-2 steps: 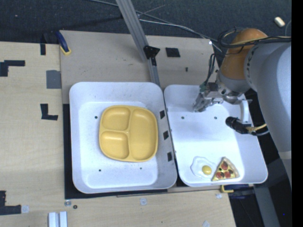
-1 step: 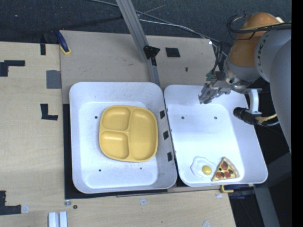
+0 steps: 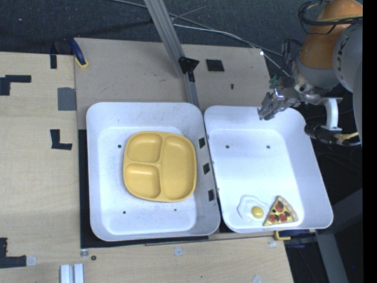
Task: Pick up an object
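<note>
This is a robotics lab or test cell, not a home or a shop. A grey industrial arm (image 3: 347, 52) with an orange band reaches in over a plain wooden desk (image 3: 35, 175) marked with strips of black tape. Two shallow white bins (image 3: 97, 158) sit side by side, fixed down on a dark base. A metal pole (image 3: 168, 34) slants across the top, and loose cables (image 3: 224, 31) trail over dark carpet behind it. What lies in the bins is toy ware: a yellow divided plate (image 3: 159, 165), a plastic fried egg (image 3: 252, 209) and a plastic pizza slice (image 3: 280, 211), the sort of props used for grasping trials.
</note>
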`<state>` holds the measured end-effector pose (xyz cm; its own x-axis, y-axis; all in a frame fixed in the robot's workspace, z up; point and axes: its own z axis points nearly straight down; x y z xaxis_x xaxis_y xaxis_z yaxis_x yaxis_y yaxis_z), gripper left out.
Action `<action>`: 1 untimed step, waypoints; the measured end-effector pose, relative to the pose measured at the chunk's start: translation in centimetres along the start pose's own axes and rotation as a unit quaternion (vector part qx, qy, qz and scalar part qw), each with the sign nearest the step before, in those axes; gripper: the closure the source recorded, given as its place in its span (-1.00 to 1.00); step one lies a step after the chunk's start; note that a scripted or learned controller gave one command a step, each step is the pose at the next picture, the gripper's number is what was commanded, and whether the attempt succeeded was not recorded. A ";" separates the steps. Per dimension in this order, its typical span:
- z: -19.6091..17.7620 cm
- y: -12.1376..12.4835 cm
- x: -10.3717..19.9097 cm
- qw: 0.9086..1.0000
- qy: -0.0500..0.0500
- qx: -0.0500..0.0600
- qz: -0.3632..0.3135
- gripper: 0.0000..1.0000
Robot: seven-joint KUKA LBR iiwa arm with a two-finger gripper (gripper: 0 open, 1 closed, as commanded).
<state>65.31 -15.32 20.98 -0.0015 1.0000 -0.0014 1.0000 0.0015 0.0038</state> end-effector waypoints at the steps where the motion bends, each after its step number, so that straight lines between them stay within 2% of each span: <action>1: -6.2 0.8 0.1 1.000 0.000 -0.001 -0.001 1.00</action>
<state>66.07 -15.18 27.17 -0.0025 1.0000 -0.0017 1.0000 0.0025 0.0061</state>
